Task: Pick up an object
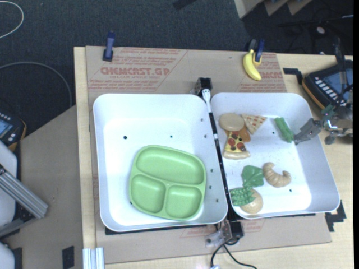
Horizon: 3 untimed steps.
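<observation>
Grey two-finger gripper [307, 131] sits over the right edge of the right shallow white bin [314, 172]; can't tell whether it is parted or closed, nothing seen in it; small green oblong toy [284, 130] lies just beside its tip, toward the bin's middle, contact unclear; past that a triangular pizza slice toy [255, 122] and tan round bun [230, 121]; below the gripper a tan croissant toy [276, 175]; pale green three-compartment plastic tray [167, 181] well apart in the left white bin [112, 150].
</observation>
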{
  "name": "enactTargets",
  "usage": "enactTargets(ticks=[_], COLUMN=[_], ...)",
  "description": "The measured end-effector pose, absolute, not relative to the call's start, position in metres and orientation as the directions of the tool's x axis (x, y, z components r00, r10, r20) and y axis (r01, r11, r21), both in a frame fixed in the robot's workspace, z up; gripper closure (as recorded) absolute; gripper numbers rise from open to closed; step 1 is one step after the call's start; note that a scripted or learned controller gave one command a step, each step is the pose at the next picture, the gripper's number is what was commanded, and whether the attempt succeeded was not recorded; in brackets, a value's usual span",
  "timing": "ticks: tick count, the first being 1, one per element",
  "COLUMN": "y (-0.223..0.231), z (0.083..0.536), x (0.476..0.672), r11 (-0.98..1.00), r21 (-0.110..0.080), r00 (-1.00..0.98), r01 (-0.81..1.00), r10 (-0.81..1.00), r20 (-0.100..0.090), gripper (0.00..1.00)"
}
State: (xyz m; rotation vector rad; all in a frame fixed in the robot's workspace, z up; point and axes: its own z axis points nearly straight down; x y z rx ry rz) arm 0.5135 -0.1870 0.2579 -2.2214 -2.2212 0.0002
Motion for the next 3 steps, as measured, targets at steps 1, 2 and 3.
enactTargets(ticks=[1, 2, 3], y=[-0.187, -0.110, 0.036], z=[0.269, 0.243, 0.181], x=[0.514, 0.477, 0.477], r11=[0.001, 0.006, 0.016], r21=[0.003, -0.007, -0.009], r00=[-0.001, -0.006, -0.016], r01=[1.000, 1.000, 1.000], r10=[1.000, 1.000, 1.000], r20=[-0.002, 0.005, 0.007], gripper=[1.00, 1.00, 1.00])
